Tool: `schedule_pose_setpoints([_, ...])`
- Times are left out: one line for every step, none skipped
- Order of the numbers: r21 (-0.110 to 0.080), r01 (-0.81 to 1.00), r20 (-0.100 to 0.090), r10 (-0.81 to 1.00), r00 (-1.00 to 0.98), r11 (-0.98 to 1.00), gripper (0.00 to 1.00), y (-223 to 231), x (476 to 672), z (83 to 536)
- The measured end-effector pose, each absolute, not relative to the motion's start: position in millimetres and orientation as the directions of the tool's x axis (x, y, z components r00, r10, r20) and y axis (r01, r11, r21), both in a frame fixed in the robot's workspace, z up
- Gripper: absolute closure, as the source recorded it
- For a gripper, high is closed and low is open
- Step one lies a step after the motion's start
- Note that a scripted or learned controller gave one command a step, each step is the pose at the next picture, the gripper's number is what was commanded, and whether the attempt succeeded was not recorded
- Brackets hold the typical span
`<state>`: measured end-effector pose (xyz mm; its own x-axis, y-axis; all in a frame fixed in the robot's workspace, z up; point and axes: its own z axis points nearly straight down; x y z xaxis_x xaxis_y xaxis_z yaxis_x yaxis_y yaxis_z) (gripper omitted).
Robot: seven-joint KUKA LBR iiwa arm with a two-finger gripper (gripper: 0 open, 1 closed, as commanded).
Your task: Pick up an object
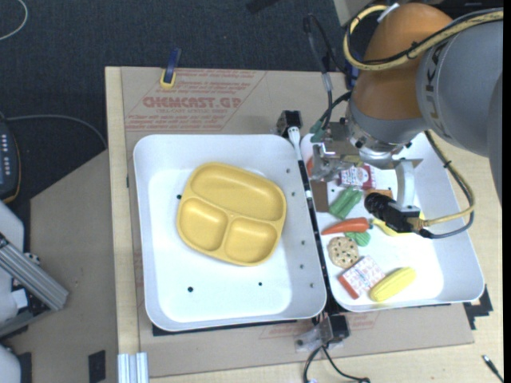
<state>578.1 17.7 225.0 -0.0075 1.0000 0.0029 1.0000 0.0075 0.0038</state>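
In the right bin, under the wrist: a cluster of small toy foods, none lifted.
Green pod (346,203): lying on the bin floor just below the gripper, tilted, close to the bin's left wall.
Carrot (346,227): orange with a green tip, lying crosswise just below the green pod.
Cookie (342,251): round, speckled, flat on the floor just below the carrot.
Red-and-white packet (361,276): lying below and right of the cookie, touching the corn.
Corn (393,283): yellow cob, tilted, near the bin's front edge.
Red item (357,177): partly hidden under the wrist, too covered to name.
Gripper (326,163): low over the upper left part of the right bin, beside the divider; fingers not clear enough to judge, so cannot tell whether spread or closed; nothing seen between them.
Arm (399,70): grey with an orange band, reaching in from the right, a black and yellow cable fitting hanging beside it over the bin.
Right bin (455,270): white, shallow, holding all the toy foods.
Left bin (160,246): white, shallow, side by side with the right one.
Yellow plate (231,212): three compartments, resting in the middle of the left bin.
Bench board (200,94): tan, red lettering, under both bins.
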Motion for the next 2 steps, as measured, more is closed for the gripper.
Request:
schedule_pose_setpoints([0.000, 1.000, 0.002, 1.000, -0.004, 0.004, 1.00, 47, 564.6, 235])
schedule_pose_setpoints([-0.005, 1.000, 0.000, 1.000, 0.001, -0.001, 1.00, 41, 563.9, 214])
